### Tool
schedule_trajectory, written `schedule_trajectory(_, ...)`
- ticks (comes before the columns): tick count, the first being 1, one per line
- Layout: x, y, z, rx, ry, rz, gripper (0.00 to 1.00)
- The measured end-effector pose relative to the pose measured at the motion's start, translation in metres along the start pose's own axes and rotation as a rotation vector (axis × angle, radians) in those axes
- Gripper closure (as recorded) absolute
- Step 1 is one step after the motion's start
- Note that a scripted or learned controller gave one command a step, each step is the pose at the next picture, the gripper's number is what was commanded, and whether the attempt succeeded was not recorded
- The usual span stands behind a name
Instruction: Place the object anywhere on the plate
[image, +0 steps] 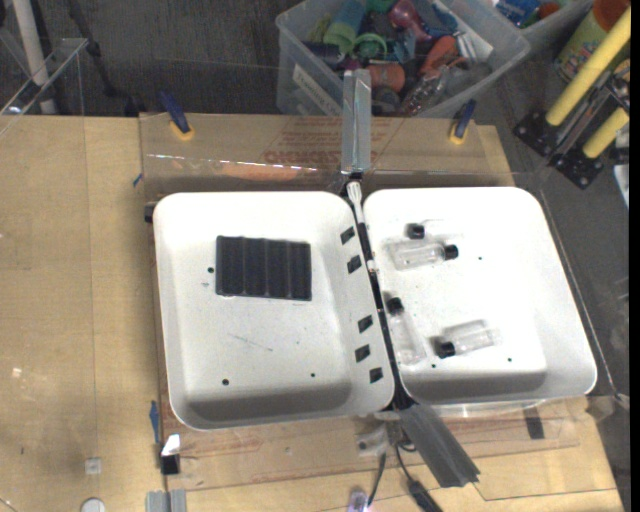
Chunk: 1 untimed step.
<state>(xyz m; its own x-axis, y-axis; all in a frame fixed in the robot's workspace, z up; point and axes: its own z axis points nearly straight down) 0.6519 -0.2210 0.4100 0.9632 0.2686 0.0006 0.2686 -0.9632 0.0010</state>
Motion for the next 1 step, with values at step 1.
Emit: schedule_trajectory(1,0.0013,-0.0015,-0.0095,0.0,-0.001,-0.005,1.0)
